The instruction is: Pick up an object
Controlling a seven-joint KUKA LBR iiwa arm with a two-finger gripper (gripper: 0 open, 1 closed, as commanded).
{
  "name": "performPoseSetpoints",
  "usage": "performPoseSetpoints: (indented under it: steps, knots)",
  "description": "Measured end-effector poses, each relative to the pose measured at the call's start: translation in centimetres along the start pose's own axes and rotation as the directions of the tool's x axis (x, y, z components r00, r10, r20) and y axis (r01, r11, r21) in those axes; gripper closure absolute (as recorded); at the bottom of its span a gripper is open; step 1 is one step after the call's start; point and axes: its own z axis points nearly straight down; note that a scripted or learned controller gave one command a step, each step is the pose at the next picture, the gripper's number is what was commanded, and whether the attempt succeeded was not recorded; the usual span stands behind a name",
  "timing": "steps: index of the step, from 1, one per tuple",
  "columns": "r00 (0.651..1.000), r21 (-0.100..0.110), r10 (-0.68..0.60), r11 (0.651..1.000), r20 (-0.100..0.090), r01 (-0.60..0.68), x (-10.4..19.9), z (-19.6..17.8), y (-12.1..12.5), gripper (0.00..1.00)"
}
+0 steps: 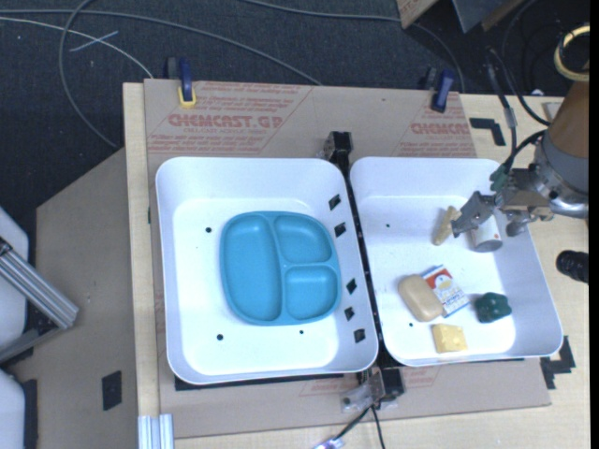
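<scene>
My gripper (465, 228) hangs over the upper middle of the right bin (393, 204), at the end of the grey arm (562, 171) that comes in from the right. Below it in that bin lie a tan bun-shaped item (420, 298), a small red, white and blue box (447, 289), a dark green object (490, 307) and a yellow wedge (450, 338). The gripper sits above and apart from this cluster. Nothing is visibly held.
The left bin (187, 204) holds a blue divided plate (279, 267). A black divider with clips (344, 241) runs between the bins. Blue clamps (187, 80) (441, 90) hold the board at the back. Cables lie on the dark floor beyond.
</scene>
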Motion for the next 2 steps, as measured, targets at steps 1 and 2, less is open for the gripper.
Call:
performPoseSetpoints:
  steps: [1, 2]
  knots:
    - [1.0, -0.012, -0.003, 1.0, 0.002, 0.003, 0.0, -0.6, 0.2, 0.0]
    - [1.0, -0.008, -0.003, 1.0, 0.001, 0.003, 0.3, 3.7, 0.7, 0.0]
